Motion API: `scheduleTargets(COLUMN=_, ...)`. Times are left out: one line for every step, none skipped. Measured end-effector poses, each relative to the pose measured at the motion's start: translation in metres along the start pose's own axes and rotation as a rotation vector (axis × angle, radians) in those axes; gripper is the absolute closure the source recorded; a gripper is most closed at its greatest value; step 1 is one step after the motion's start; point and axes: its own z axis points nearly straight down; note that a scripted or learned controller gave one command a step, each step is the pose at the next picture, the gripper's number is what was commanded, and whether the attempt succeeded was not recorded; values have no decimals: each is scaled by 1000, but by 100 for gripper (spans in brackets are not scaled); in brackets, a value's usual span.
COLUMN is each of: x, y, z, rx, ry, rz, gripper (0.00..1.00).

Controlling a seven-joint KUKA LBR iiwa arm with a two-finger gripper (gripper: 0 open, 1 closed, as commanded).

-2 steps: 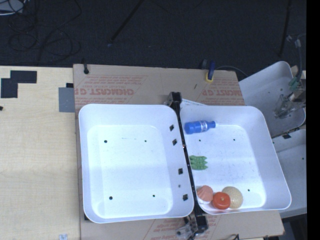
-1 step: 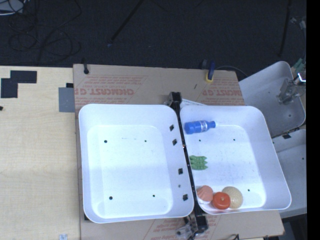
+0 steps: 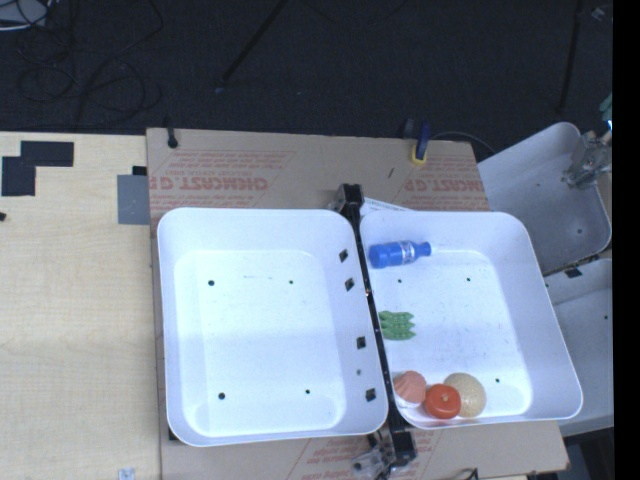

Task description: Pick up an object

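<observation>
My end effector's state I cannot tell. The blue plastic bottle (image 3: pixel 398 253) lies on its side at the far edge of the right-hand shallow white bin (image 3: pixel 545 368); a small green ridged piece (image 3: pixel 397 325) sits mid-bin. Cardboard (image 3: pixel 250 173) beneath reads "CHEMCAST GP", upside down.

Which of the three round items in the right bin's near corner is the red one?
The middle one, at the bin's near edge. The pinkish round piece sits to its left, the tan one to its right; both are paler.
</observation>
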Motion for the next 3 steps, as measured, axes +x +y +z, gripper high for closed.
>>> scheduleTargets(x=1, y=34, z=12, rx=2, ry=-1, rz=-2, gripper=100)
scheduleTargets(x=1, y=35, z=-13, rx=1, ry=0, rz=-3, gripper=100)
scheduleTargets(x=1, y=35, z=-34, rx=2, ry=0, rz=-5, gripper=100)
